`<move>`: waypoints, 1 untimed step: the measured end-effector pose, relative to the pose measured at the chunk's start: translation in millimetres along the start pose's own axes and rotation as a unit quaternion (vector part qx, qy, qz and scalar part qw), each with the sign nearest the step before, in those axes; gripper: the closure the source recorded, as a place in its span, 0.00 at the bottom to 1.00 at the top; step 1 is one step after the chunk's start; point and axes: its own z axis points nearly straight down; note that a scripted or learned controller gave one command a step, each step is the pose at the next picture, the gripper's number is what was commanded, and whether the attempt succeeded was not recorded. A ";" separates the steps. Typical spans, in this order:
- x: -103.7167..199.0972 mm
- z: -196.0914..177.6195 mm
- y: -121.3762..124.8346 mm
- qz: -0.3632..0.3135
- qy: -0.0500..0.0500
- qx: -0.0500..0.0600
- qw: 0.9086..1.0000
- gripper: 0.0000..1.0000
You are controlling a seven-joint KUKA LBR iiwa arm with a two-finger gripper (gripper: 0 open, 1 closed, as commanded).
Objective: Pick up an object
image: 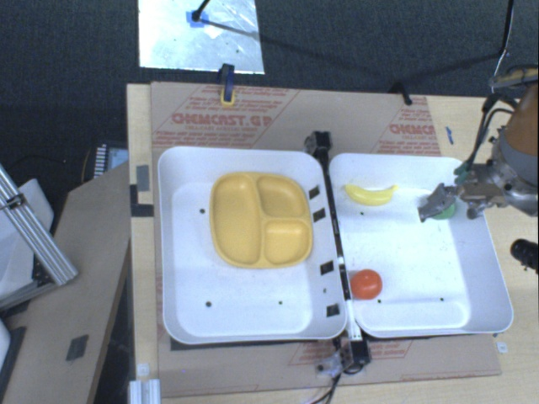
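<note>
We see the gripper [440, 202] low in the right bin [421, 318], over a green object [446, 209] — grip state unclear. Banana [370, 194] nearby, tomato [365, 284] near the divider.

End effector [440, 203] low, at right

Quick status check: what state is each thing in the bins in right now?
Plate: flat in the left bin, nothing on it.
Banana: lying loose in the right bin, near the far wall.
Tomato: resting by the divider, untouched.
Green object: partly hidden under the gripper; grasp unclear.
</note>
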 end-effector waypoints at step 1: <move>0.3 -5.6 2.1 -0.001 -0.001 -0.005 1.000 0.00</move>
